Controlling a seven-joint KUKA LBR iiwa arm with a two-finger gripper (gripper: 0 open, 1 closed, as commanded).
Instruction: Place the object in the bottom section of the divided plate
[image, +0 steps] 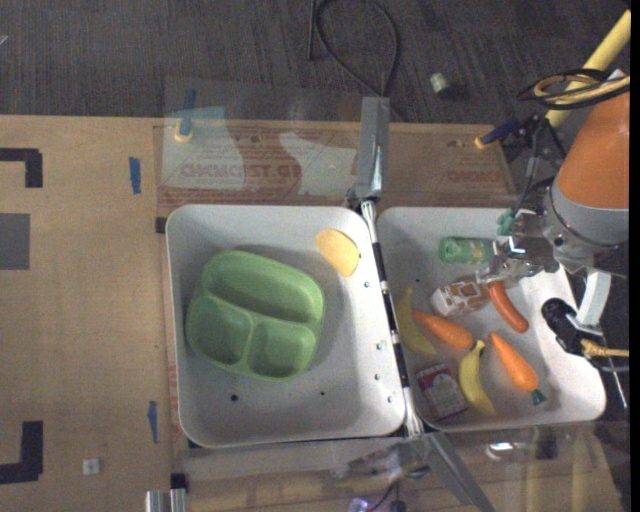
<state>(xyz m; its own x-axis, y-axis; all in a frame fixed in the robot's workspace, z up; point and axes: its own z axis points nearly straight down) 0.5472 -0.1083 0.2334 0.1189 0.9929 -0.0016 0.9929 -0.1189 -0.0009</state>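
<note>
**Gripper low over right bin, plate still bare**

Gripper sits at the far-right side of the right bin, metallic fingers tangled visually with the clutter under them. Whether the jaws are spread or pressed together: cannot tell from this angle. Nothing is plainly seen between them, so no claim of a hold.

Just beside the tip: a short orange-red sausage-like piece and a small white carton with printed label, tilted. A green bottle-like item lies just above those, glossy, translucent.

Further out in the same bin: two carrots, one near the middle, one lower right, smooth moulded plastic with tapered ends. A yellow banana curves between them. A second banana lies along the left wall. A flat red-and-white packet lies at the bottom.

Left bin: the divided plate, matte green plastic, rounded corners, three recessed sections, sitting at a tilt in the view. All sections look bare. A yellow, flat, oval piece rests near the bin's upper right corner, apart from the plate.

Progress, as judged: early. Which object is meant is not settled by the frame; likely one of those under the gripper. Pick, carry across the divider and release into the plate's bottom section all remain.
</note>
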